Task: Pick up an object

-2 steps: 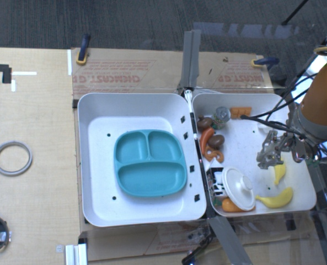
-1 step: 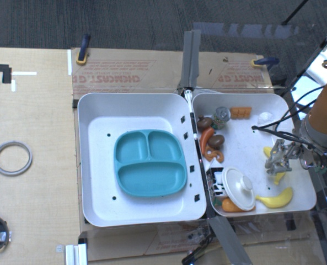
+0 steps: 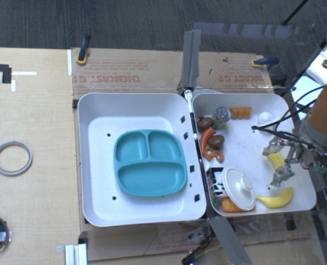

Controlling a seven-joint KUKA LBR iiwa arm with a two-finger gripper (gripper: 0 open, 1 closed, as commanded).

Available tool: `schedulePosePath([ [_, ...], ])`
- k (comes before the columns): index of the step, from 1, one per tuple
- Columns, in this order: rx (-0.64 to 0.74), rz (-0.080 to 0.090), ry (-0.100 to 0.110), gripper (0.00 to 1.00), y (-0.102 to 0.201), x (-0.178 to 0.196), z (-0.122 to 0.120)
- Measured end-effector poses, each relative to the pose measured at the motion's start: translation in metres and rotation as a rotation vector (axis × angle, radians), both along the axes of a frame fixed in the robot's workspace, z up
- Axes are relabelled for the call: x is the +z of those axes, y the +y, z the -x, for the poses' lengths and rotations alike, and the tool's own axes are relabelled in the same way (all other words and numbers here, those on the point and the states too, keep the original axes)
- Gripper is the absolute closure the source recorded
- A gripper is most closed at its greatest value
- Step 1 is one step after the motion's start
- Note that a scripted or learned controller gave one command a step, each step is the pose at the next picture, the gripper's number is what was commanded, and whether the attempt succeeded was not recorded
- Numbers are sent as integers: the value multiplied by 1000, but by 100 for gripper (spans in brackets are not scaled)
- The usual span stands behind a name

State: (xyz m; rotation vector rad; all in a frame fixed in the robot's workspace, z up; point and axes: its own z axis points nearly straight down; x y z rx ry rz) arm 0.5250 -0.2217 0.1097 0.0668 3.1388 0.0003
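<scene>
My gripper [image 3: 277,162] hangs low over the right side of the right bin [image 3: 246,99], its two fingers spread apart. A small yellow object [image 3: 274,160] lies in the gap between them; I cannot tell whether either finger touches it. Just below, near the bin's front edge, lies a yellow banana [image 3: 277,199]. Further left in the same bin are a white round lid [image 3: 239,185], an orange piece [image 3: 229,205], brown lumps [image 3: 215,141], a red-orange pepper [image 3: 206,137] and an orange block [image 3: 240,112].
The left bin [image 3: 91,148] holds a teal divided plate [image 3: 150,163]. A roll of tape [image 3: 11,158] lies on the bench at the left. Black cables [image 3: 273,127] run from the arm across the right bin's far right corner.
</scene>
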Motion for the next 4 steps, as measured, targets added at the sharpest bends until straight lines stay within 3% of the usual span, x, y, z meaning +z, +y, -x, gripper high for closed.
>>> schedulePosePath([
  [1, -21, -1, 0, 0, 0, -18, -4],
  [2, -97, 0, -4, 0, 16, -17, -102],
  [3, -165, 0, -2, 0, 0, -17, -37],
  [4, -163, 2, -7, 100, 0, -7, -38],
])
